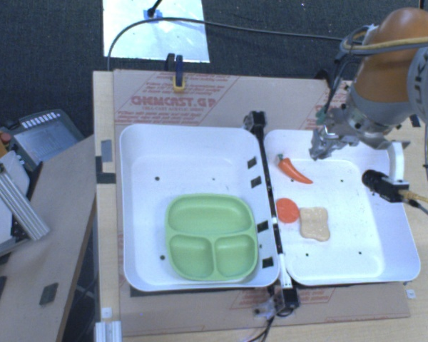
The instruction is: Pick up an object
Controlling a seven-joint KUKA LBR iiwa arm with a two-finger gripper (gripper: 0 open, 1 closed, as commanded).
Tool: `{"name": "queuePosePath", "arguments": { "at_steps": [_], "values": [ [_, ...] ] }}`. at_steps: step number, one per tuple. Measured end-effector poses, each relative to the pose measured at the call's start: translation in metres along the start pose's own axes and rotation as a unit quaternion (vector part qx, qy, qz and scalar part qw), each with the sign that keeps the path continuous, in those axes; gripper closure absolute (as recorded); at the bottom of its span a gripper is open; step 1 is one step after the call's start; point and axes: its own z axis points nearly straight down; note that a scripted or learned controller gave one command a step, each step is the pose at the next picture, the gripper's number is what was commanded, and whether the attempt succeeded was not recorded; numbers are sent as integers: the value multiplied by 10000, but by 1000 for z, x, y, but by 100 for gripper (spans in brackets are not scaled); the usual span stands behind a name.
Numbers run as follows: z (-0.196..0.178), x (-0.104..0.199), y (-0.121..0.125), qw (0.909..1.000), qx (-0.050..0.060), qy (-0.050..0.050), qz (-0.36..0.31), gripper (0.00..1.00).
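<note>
In the right bin (pixel 385 262) lie three small objects. An orange carrot (pixel 294 169) rests near the bin's back left. A red round slice (pixel 287 209) lies by the left wall, and a beige toast piece (pixel 314 223) sits just right of it. My gripper (pixel 322 150) hangs above the back of the right bin, a little right of and behind the carrot. Nothing shows between its fingers. Whether they are open or shut is too small to tell.
The left bin (pixel 150 162) holds a green divided plate (pixel 211 236) at its front right. A black divider (pixel 265 191) runs between the bins. A black cylinder (pixel 379 183) on the arm's side hangs over the right bin's right part. A tablet (pixel 46 137) stands on the left table.
</note>
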Motion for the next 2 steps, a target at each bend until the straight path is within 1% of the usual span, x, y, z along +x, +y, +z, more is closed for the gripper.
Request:
{"name": "queuePosePath", "arguments": {
  "at_steps": [1,2],
  "values": [
    [8,38,-20,10000,-2,2,-2,100],
    [20,81,-45,10000,4,2,-5,100]
  ]
}}
